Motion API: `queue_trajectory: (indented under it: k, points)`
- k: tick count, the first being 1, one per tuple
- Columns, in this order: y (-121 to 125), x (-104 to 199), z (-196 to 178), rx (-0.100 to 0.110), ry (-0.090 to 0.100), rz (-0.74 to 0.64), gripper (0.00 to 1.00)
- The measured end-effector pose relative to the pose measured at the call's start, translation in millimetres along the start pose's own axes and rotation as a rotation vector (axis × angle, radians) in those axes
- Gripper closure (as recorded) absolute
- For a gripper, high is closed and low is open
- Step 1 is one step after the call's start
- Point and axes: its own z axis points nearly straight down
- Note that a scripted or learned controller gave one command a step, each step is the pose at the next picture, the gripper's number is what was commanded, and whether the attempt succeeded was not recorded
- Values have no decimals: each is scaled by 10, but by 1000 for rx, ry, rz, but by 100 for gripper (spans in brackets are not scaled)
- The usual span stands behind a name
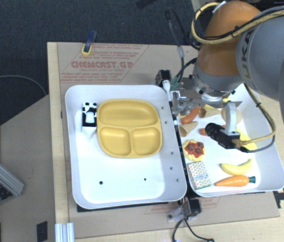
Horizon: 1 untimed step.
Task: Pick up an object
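My gripper (pixel 187 101) hangs low over the back left corner of the right bin (pixel 272 161), under the grey arm with its orange band. Just below it lie a red-orange sausage (pixel 190 116) and a tan wedge (pixel 184 130). Further forward in the same bin are a small pizza piece (pixel 194 149), a patterned packet (pixel 198 174), a banana (pixel 236 167) and a carrot (pixel 234 181). The wrist hides the far part of this bin. I see nothing held.
The left bin (pixel 117 185) holds a yellow divided plate (pixel 129 126) and a small black-and-white object (pixel 89 116) by its left wall. The ridge between the two bins (pixel 176 145) runs just left of the gripper. A yellow-and-blue clip (pixel 88 44) lies on the board behind.
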Motion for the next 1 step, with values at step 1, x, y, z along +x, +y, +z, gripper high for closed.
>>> queue_trajectory:
  k: [1]
  points:
    - [-11, -152, 180, 9, -1, 8, 100]
